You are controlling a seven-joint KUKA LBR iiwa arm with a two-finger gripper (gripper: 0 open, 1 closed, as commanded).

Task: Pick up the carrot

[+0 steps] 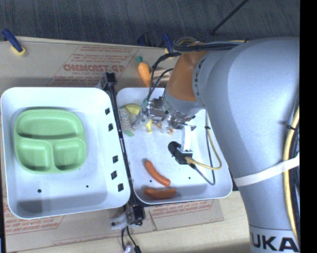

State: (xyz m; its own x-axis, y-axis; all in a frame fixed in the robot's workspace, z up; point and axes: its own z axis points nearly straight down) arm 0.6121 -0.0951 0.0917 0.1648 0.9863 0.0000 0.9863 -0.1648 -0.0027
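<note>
Orange carrot [143, 73] (green tip); green tray [50, 139].

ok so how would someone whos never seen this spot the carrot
Find the right bin, under the arm. Just past its far rim, on the cardboard, lies the carrot: small, orange, with a green tip. Unlike the two sausages at the bin's near edge, it lies outside the bin.
</note>
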